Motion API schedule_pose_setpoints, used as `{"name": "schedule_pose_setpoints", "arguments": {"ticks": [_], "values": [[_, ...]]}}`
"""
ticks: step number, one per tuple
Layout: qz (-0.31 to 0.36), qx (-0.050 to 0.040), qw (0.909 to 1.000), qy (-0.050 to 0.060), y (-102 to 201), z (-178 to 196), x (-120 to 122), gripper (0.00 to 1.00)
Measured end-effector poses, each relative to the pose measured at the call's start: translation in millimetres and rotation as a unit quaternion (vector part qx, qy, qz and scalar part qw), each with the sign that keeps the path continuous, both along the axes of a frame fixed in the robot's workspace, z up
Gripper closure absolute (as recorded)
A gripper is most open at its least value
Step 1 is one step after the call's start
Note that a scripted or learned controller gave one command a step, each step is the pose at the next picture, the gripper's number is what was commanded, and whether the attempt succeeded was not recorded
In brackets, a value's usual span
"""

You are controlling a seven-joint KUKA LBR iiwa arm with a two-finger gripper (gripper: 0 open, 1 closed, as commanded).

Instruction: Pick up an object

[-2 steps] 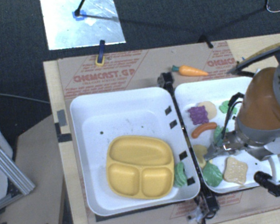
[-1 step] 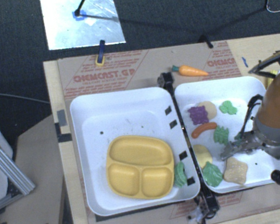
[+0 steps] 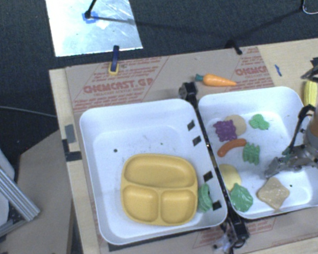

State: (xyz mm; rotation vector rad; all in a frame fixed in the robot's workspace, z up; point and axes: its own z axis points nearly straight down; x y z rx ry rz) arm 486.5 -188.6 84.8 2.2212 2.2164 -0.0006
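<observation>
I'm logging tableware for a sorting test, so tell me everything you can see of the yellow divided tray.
The yellow divided tray lies flat in the left bin, toward its front right. It looks like smooth, matte plastic with rounded corners. It has three compartments: one long one along the back and two smaller ones in front, with nothing in them. It sits slightly turned. A green leafy toy lies against its right front corner.

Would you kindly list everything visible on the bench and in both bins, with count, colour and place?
Bins: two, white, side by side.
Divided tray: one, yellow, left bin.
Leafy piece: one, green, left bin's right edge.
Grapes: one, purple, right bin.
Sausage: one, red-orange, right bin.
Green pieces: three, right bin.
Bread slice: one, tan, right bin front.
Pale yellow piece: one, right bin.
Carrot: one, orange, behind bins.
Gripper: one, over right bin.
</observation>
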Motion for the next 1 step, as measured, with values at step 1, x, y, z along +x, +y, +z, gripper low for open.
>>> {"name": "schedule_pose_setpoints", "arguments": {"ticks": [1], "values": [[0.001, 0.0006, 1.0000, 0.000, -18.8, 0.0, 0.4, 0.00]]}}
